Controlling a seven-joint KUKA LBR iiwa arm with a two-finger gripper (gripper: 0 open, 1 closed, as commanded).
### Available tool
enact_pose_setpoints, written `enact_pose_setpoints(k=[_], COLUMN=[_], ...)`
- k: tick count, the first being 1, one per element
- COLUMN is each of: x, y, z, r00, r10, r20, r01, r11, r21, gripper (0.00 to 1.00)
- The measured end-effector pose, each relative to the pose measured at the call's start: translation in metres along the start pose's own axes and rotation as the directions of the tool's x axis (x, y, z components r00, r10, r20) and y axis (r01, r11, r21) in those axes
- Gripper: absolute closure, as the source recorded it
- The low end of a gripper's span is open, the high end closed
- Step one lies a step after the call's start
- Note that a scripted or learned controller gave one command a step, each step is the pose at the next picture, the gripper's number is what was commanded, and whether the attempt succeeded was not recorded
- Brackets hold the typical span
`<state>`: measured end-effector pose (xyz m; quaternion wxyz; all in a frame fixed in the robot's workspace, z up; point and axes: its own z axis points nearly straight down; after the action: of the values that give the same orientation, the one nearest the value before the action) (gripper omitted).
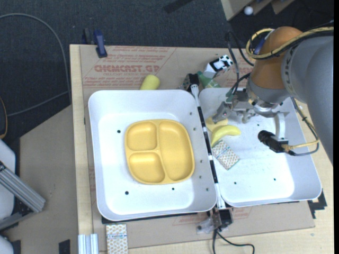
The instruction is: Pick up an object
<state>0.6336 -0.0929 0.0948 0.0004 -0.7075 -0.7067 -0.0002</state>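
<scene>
My gripper (pixel 233 110) hangs just above the banana (pixel 224 133), finger state can't tell; bin wall (pixel 204 126) could foul my grasp.

text: "CHEMCAST GP" | red print | on: brown board (pixel 127 62) behind the bins

Glossy yellow plastic plate (pixel 159 151), matt white bins (pixel 106 120)

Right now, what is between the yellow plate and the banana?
In the camera view, just the touching white bin walls lie between the plate and the banana.
</scene>
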Motion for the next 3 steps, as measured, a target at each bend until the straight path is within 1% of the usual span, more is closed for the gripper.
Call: enact_pose_setpoints(k=[1,2,3], x=[-0.002,-0.002,-0.002], y=[-0.018,-0.017,-0.018], z=[0.010,0.000,0.000], r00=[1.000,1.000,1.000], r10=[-0.001,0.000,0.000], r20=[0.000,0.000,0.000], r01=[0.001,0.000,0.000], r11=[1.000,1.000,1.000], r21=[0.003,0.001,0.001], gripper=[0.00,1.00,0.00])
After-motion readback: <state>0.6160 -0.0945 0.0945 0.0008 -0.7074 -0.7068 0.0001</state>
